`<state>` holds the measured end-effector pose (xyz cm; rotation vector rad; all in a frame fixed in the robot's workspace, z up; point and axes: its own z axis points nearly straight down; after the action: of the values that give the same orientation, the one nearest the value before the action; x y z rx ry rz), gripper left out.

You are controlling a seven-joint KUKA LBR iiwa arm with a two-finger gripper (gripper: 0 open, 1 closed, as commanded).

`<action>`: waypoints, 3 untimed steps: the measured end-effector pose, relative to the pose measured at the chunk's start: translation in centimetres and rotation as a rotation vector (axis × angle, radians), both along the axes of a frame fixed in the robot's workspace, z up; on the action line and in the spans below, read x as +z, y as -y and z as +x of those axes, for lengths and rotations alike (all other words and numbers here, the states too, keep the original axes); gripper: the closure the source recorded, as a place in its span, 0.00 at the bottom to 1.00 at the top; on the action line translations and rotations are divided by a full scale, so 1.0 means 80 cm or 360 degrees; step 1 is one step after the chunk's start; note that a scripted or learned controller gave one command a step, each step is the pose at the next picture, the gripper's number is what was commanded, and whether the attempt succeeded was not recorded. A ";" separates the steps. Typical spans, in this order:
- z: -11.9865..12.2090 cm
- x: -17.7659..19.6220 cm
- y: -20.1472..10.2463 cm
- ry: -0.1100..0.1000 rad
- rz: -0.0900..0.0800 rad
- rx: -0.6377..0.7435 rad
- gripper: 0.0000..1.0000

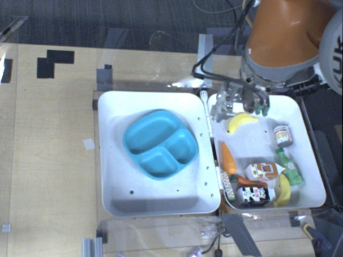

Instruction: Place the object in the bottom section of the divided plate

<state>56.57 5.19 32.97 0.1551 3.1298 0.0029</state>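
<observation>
Evidently, step: the grasp, not yet made; the pincer [242, 104] hung low over the right bin [305, 123], just above the banana [241, 121]; whether it was parted or closed, and on anything, could not be told.
Banana: lay crosswise, long axis left-right, curved.
Advice: straddle its narrow width, then carry to the divided plate [160, 143].

Pale wooden bench [48, 159], two white bins [115, 197] side by side

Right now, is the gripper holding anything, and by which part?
Cannot be told. The gripper sits low in the right bin, just above the banana, but no object shows between its fingers.
</observation>
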 end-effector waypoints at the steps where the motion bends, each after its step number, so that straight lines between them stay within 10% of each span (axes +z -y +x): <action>1: -0.012 0.047 0.073 0.0006 -0.0002 -0.0004 1.00; 2: -0.087 -0.006 0.000 -0.0001 -0.0001 0.0134 1.00; 3: 0.026 -0.053 -0.053 0.0001 -0.0001 0.0253 1.00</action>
<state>58.63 9.44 28.75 -0.0939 3.1316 0.0034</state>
